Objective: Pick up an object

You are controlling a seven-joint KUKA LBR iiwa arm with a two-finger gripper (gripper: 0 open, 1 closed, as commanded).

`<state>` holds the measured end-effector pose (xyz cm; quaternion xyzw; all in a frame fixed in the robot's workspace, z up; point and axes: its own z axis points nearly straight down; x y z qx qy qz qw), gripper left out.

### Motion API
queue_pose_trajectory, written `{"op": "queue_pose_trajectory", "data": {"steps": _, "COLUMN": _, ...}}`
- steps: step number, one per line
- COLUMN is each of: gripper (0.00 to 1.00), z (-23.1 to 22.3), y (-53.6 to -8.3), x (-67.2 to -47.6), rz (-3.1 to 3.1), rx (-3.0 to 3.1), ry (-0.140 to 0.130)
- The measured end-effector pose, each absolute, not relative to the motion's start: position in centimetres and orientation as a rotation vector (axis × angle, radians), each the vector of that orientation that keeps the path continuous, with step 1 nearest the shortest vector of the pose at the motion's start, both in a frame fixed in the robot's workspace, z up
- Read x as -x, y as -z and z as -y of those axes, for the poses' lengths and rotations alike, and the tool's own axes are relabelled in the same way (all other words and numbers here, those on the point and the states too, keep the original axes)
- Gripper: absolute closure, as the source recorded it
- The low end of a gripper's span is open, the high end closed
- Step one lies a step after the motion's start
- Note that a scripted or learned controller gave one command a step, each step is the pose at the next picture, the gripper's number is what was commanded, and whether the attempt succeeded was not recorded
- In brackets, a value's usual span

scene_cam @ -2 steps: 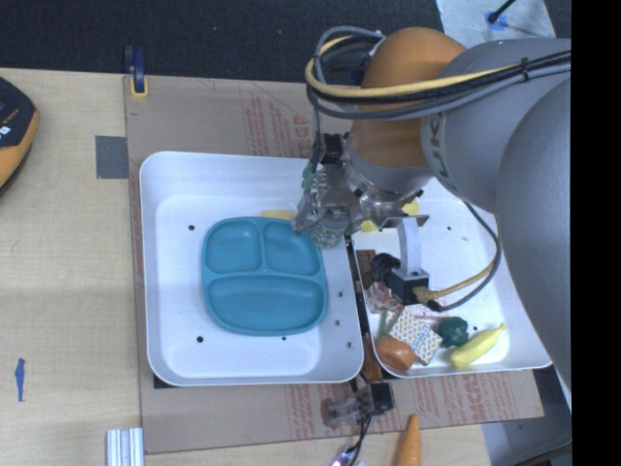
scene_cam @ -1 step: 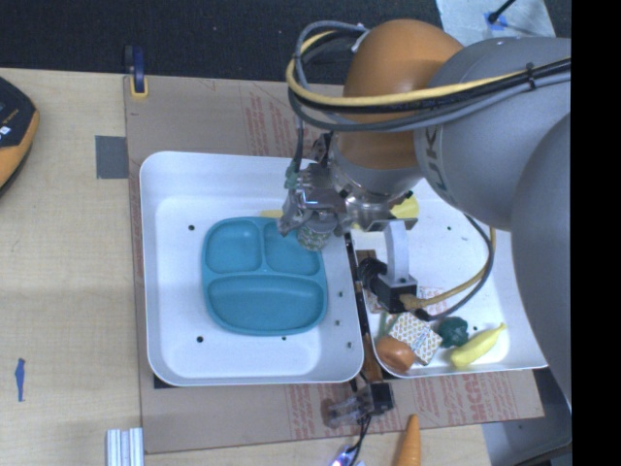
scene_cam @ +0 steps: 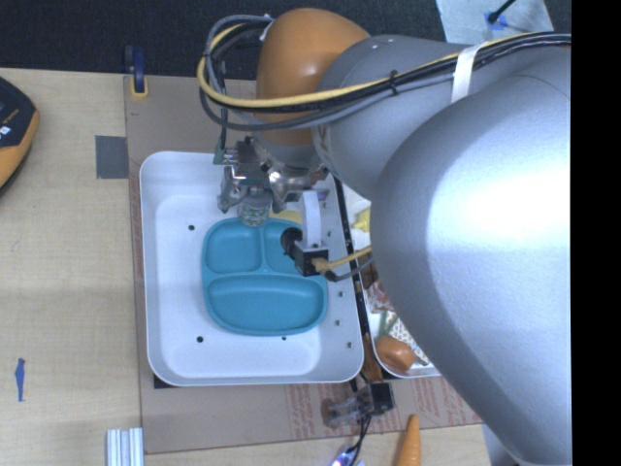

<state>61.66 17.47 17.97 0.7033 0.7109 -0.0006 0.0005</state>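
The blue tray [scene_cam: 262, 282] sits flat in the left bin [scene_cam: 165, 260], long axis running top to bottom, its two small compartments at the far end. The gripper [scene_cam: 253, 205] hangs right over that far edge; can't tell what it's doing. The big grey arm [scene_cam: 466, 212] covers most of the right bin [scene_cam: 393, 357].

1. A blue clamp [scene_cam: 137, 71] stands at the bench's far edge, beyond the left bin.
2. A grey tape square [scene_cam: 112, 155] lies just left of that bin.
3. A yellow-and-black device [scene_cam: 14, 129] sits at the left edge, partly cut off.
4. A small blue mark [scene_cam: 19, 378] shows on the bench [scene_cam: 63, 289], lower left.
5. A white ribbed block [scene_cam: 124, 445] lies at the bottom edge.
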Motion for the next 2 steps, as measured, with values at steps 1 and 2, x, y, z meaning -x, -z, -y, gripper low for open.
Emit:
{"op": "queue_pose_trajectory", "data": {"steps": 1, "gripper": 1.00, "z": -16.4, "y": -34.1, "x": -61.7, "rz": -2.223, "rx": -2.210, "ry": -0.017}}
{"op": "queue_pose_trajectory", "data": {"steps": 2, "gripper": 1.00, "z": -7.0, "y": -24.9, "x": -64.6, "rz": -2.220, "rx": -2.226, "ry": 0.016}}
